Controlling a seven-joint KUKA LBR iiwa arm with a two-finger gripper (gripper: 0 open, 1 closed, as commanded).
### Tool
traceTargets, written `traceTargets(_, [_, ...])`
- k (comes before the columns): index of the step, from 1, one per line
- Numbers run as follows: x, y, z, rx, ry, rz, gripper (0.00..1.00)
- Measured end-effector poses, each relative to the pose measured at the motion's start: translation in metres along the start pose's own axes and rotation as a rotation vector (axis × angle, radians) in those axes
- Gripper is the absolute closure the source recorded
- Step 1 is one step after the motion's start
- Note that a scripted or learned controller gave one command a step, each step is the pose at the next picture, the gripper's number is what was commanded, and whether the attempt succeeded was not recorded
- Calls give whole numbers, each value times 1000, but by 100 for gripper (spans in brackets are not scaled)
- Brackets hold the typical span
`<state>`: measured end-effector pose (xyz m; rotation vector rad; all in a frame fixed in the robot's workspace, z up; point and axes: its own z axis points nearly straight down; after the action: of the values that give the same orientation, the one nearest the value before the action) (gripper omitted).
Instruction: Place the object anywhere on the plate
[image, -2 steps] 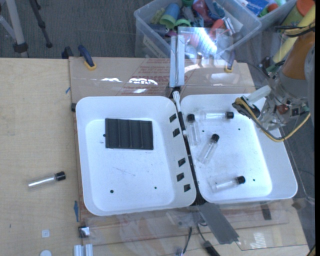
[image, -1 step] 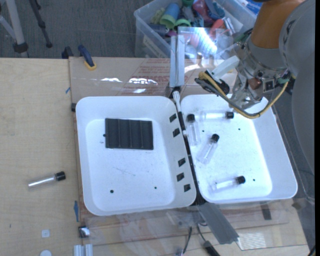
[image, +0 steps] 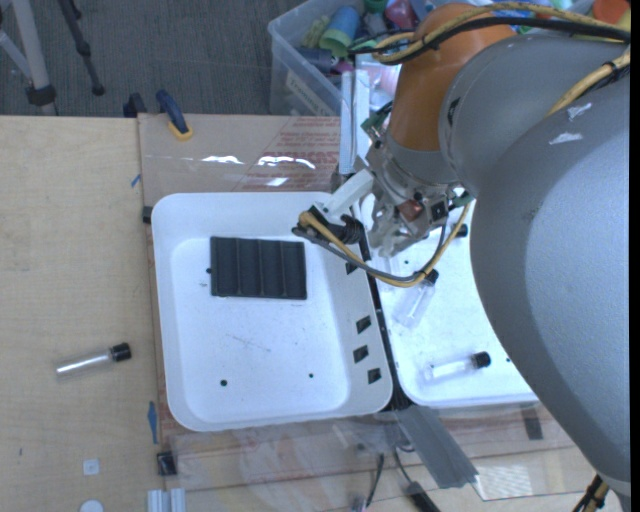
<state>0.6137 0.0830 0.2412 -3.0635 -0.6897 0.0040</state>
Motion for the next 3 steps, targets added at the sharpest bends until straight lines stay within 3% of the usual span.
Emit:
traceTargets(1, [-16, -85, -167, -3, 4, -124, 100])
traceTargets(2, [-4, -156, 31, 0, -3, -271, 100])
traceTargets(3, [8, -153, 146, 0, 0, -662, 100])
